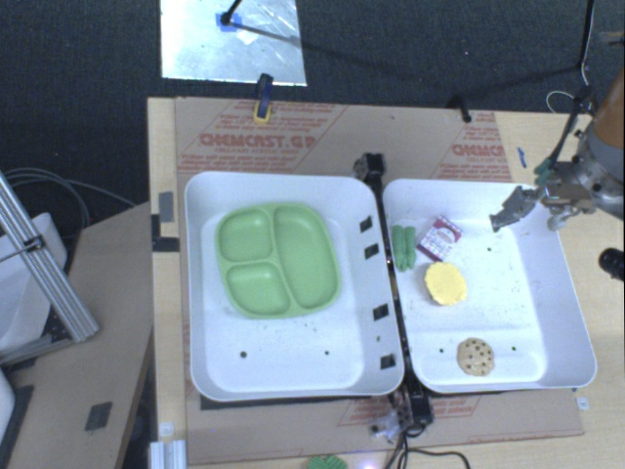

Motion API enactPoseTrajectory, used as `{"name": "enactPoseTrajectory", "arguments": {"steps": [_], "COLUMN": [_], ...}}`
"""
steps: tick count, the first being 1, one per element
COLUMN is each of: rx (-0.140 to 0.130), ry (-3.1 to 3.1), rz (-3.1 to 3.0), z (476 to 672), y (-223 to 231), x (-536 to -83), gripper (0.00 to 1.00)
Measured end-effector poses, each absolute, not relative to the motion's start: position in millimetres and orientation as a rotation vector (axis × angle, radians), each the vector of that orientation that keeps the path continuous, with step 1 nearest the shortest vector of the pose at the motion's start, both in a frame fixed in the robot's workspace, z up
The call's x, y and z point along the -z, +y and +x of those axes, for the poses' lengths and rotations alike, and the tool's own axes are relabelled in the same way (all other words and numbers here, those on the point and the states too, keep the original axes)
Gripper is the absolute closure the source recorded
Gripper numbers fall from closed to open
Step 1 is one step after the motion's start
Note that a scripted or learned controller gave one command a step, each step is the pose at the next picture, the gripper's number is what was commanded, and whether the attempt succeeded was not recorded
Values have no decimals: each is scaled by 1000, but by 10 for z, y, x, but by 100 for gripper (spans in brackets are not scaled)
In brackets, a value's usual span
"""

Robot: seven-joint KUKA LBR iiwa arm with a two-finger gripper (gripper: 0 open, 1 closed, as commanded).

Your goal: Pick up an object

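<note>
Nearest in the right bin [562, 291] lies a cookie [476, 356], close to the front wall. A little farther back sits a round yellow piece [445, 284], and beyond it a small purple and white packet [439, 238] beside a green pod [402, 246] that lies along the bin's left wall. The left bin [200, 291] holds a green divided plate [277, 260]. At the far right corner the claw [532, 208] hangs over the right bin, its two fingers spread apart with nothing between them, well clear of every item.
</note>
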State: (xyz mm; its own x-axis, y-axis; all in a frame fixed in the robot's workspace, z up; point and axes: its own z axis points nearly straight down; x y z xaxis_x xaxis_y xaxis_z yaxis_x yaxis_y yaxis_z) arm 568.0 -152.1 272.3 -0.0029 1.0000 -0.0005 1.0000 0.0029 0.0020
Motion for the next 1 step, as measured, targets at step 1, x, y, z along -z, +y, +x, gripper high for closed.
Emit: {"name": "enactPoseTrajectory", "arguments": {"steps": [1], "rx": [4], "ry": [2234], "rz": [2218], "z": [5768], "y": [-1221], "x": [-1620], "gripper": [0]}}
